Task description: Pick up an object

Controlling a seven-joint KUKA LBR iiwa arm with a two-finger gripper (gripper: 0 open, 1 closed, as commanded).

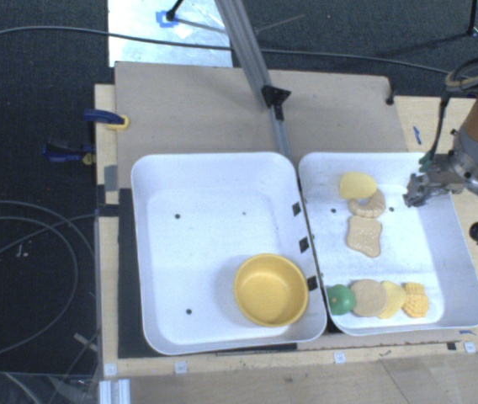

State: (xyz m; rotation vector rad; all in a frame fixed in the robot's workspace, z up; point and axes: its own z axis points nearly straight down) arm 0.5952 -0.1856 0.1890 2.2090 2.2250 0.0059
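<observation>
Approach step, nothing grabbed yet. Pincer [416, 190] hangs over right bin [462, 251] near its upper right, can't tell if spread or pressed together. Closest targets: yellow piece [355, 184], tan biscuit [363, 236], just left of it. Next: shift left, drop down.

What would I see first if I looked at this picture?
Probably the big yellow bowl, sitting by itself near the front of the left bin. Next, the little pile of toy food in the right bin, with a green piece at the front. The robot's tool hangs over that bin's far right side.
</observation>
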